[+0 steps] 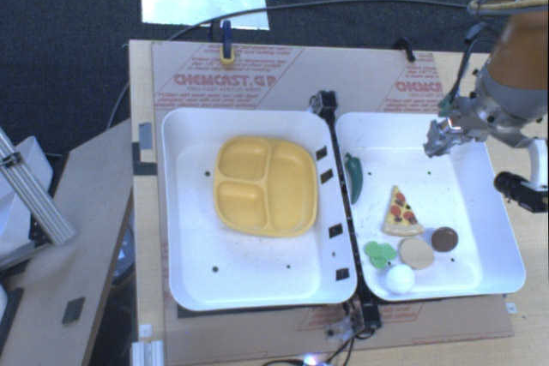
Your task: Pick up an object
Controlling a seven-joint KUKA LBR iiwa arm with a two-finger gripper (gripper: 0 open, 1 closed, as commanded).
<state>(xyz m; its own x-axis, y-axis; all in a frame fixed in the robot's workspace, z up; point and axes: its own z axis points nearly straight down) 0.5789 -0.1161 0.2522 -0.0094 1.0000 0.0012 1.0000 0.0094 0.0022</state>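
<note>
Two shallow white bins sit side by side on the bench. The left bin (pixel 184 210) carries a yellow divided plate (pixel 264 185), roughly central, with three compartments: two small ones toward the bin's left side, one longer one toward the shared divider.

The right bin (pixel 489 219) carries the loose objects. A green pepper (pixel 353 176) lies against the bin's left wall, just beside the divider, long axis running along that wall from far edge toward near edge, darker stem end toward the far edge. A pizza slice (pixel 401 213) lies left of centre, long axis also far-to-near, narrow tip pointing at the far edge, crust toward the near edge. Near the near-left corner sits a cluster: a green leafy piece (pixel 378 252), a tan disc (pixel 417 253) touching or just beside it, a brown disc (pixel 444 239) just beside the tan one on its right, and a white ball (pixel 400 279) closest to the near edge.

The arm (pixel 523 56) enters from the right over the far-right corner of the right bin. The gripper (pixel 443 138) hangs over the far part of that bin, well apart from the pizza slice and the cluster, nothing seen between its fingers. Whether the fingers are spread or closed: cannot tell, too small and blurred

A clamp (pixel 226 45) sits at the far edge of the board under the bins
</note>
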